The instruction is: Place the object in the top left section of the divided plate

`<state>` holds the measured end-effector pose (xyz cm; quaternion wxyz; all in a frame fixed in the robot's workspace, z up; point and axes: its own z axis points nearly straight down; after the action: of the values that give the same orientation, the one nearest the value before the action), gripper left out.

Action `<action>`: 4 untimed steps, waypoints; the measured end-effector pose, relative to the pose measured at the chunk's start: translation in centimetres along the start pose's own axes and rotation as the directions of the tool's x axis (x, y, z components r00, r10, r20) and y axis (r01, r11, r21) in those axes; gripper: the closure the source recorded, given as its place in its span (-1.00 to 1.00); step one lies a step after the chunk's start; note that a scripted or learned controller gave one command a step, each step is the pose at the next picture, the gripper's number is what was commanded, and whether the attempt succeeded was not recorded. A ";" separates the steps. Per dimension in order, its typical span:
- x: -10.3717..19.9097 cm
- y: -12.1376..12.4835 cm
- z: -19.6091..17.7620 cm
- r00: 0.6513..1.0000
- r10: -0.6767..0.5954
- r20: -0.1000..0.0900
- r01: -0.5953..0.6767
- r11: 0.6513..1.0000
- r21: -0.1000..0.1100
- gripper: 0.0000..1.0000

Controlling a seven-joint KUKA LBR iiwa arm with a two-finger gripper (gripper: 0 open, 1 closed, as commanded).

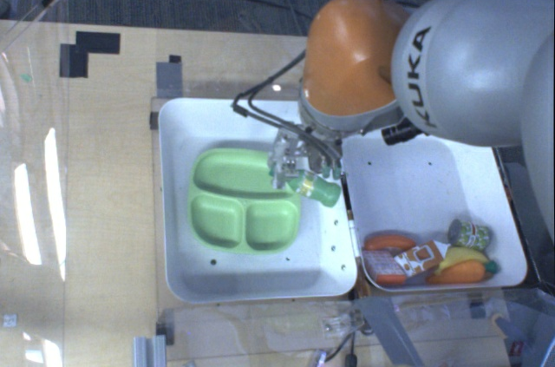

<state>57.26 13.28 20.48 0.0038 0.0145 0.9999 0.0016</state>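
Arm [451,70]: grey with an orange band, it comes in from the right and covers the far edge of both bins; its upper part is cut off by the picture border.
Bench [95,209]: light wood; a clear sheet with glare lies over its left part, so this area is hard to read.
Left bin [173,270]: white and shallow; it carries the plate; its far right corner is hidden under the arm.
Right bin [425,183]: white; its far edge is hidden by the arm; a small pile sits at its near edge.
Plate [243,200]: green, with one long section at the far side and two smaller ones at the near side; its right edge is partly covered by the gripper.
Pile [429,257]: a red thing, a small carton, a can, a banana and an orange thing, close together; details are too small to read.
Gripper [290,170]: over the plate's right edge; the fingers seem to close on the bottle, partly hidden.
Bottle [316,187]: green, lying tilted, at the plate's right edge near the bin's right wall.
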 end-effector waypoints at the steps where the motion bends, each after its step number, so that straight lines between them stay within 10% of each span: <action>1: 0.0 0.0 0.0 1.000 0.001 0.000 -0.001 1.000 -0.001 -1.00; 2: -6.7 -5.5 -8.7 0.992 -0.126 0.005 0.126 0.992 0.001 -1.00; 3: -6.9 -5.2 -10.0 0.992 -0.126 0.017 0.126 0.992 -0.003 1.00; 4: -9.3 -3.9 -13.8 0.987 -0.162 0.005 0.162 0.987 0.001 1.00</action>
<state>66.32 9.08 34.30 0.0062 -0.0670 0.9977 0.0011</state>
